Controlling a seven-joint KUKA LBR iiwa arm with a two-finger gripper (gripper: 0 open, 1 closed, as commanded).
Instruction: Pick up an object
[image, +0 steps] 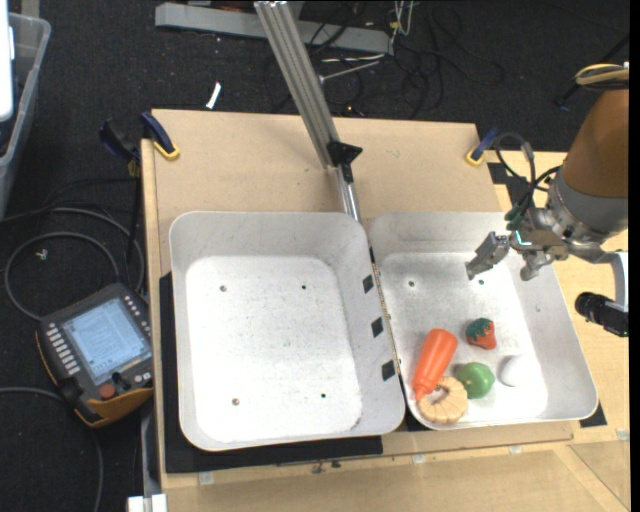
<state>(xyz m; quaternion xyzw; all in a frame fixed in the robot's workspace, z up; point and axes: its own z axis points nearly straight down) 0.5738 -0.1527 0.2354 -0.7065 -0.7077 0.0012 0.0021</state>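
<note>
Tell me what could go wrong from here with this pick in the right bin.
1. The carrot, green piece and tan round piece sit touching, so a grasp may knock neighbours.
2. The white item lies by the bin wall, which could block a finger.
3. The gripper, open, hangs well behind the cluster.

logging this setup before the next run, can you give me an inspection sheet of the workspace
surface: wooden bench bearing a left bin and a right bin, both white, side by side
job's things: in the right bin's near part, toy carrot, toy strawberry, green round toy, tan ridged toy, small white object
clutter: nothing seen
grippers: gripper open above the right bin's far part, holding nothing
cables: black cables on the floor at left
surroundings: teach pendant on the floor, metal pole, yellow clamps on the far corners
</note>
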